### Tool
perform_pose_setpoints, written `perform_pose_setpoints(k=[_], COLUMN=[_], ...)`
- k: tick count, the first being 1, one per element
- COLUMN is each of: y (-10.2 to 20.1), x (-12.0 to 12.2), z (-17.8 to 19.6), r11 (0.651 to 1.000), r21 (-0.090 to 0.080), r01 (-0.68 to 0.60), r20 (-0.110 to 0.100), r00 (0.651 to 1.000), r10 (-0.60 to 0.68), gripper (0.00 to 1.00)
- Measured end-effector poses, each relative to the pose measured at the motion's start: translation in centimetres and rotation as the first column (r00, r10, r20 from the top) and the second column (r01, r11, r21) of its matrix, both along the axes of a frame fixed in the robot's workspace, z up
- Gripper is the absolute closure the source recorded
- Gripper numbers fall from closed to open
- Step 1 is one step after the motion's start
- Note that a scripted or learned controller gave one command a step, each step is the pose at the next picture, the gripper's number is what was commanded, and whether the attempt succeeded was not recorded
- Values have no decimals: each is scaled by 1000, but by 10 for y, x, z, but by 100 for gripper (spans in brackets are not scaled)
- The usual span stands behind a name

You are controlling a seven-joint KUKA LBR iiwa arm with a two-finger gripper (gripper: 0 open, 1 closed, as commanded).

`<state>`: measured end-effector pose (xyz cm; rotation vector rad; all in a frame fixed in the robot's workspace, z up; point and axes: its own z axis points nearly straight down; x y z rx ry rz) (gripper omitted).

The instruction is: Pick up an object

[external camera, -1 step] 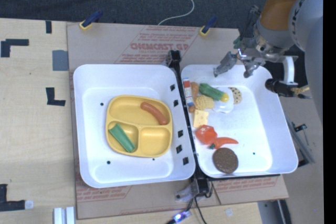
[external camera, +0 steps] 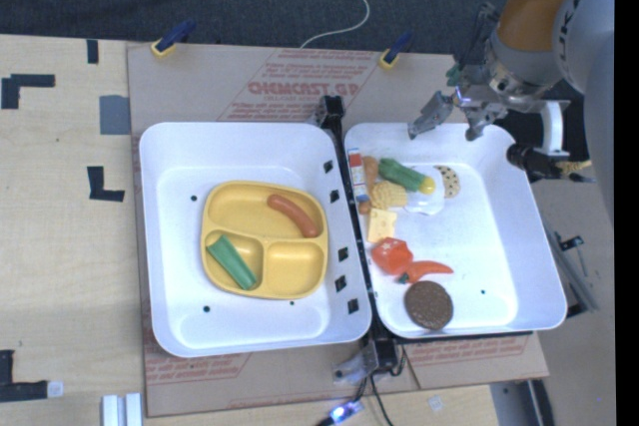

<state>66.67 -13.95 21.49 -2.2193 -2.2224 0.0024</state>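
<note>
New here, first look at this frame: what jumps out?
The yellow divided plate in the left bin, holding a sausage and a green vegetable in separate compartments. Then the cluttered heap of toy food along the left side of the right bin, with a dark round cookie lying apart near the front. The gripper hangs open over that bin's far edge, holding nothing.

arm point(external camera: 569, 5) cut off at right edge
</note>
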Motion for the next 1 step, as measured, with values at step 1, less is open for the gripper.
perform_pose_setpoints(k=[1], y=[2], x=[-4], z=[-65], r11=[1000], r21=[1], r01=[-1], r20=[-6], r00=[1000], r10=[1], gripper=[0])
